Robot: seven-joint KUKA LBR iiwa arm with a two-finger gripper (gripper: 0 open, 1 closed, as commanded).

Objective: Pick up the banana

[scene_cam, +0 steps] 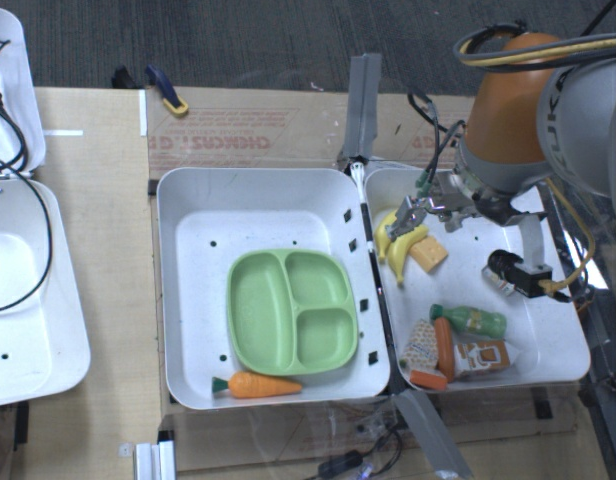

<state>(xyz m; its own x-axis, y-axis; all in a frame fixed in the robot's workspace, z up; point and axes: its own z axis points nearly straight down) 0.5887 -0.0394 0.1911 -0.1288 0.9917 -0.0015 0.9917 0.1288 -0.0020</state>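
Dark grey carpet runs along the far side of my bench — a pale wooden top with a sheet of brown cardboard laid over it. A blue-and-yellow clamp sits at the far edge — the light is even.

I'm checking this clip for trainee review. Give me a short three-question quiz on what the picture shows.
1. True or false: the banana lies in the bin that holds the green divided plate.
2. Which thing lies at the front edge of the left bin? A) carrot B) green bottle C) black clamp
3. Fill in: the gripper is right above the ____.

Key
1. False; it lies in the right bin, by its left wall.
2. A, the carrot.
3. Banana.
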